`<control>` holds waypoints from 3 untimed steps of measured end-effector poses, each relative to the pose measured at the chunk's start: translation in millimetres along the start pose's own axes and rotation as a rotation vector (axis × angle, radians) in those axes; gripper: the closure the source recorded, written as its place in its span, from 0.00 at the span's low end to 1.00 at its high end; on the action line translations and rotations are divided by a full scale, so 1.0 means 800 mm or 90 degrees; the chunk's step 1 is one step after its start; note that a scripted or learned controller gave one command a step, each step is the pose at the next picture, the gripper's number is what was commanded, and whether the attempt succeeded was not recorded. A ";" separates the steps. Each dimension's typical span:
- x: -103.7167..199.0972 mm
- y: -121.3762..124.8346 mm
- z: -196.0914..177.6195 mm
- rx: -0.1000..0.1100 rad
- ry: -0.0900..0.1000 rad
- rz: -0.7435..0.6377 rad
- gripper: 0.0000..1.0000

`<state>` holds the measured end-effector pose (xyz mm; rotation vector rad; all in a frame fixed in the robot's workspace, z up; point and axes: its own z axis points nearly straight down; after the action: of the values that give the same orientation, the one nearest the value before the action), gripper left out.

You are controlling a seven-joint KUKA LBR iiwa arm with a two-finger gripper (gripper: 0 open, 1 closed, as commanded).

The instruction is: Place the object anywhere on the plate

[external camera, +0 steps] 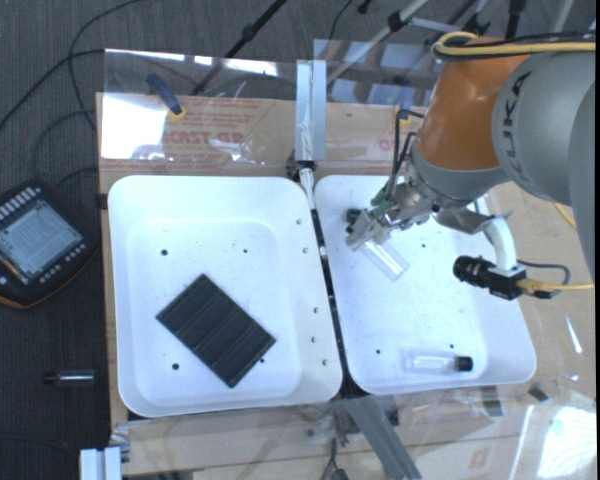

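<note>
A clear tube with a black cap (pixel 437 363) lay on its side near the front edge of the right bin (pixel 500 358), well apart from everything else. Further back in that bin, the gripper (pixel 372 230) hung low over the floor, with a pale, clear cylindrical piece (pixel 388 259) just beneath its tip; I could not tell whether the fingers were spread or pinching that piece. The grey arm with its orange band (pixel 470 108) reached in from the right. In the left bin (pixel 140 208) a dark ribbed rectangular plate (pixel 216 329) lay flat, turned at an angle. A handheld control pendant (pixel 30 243) sat on the floor to the left of the counter (pixel 230 133).
</note>
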<state>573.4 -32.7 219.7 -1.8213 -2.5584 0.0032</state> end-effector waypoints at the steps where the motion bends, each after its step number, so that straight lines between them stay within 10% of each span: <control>1: 0.053 0.089 0.046 0.000 0.000 -0.108 1.00; 3: 0.173 0.166 -0.083 -0.003 -0.001 -0.404 1.00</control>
<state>653.7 141.6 286.0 -0.9336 -3.0021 -0.0009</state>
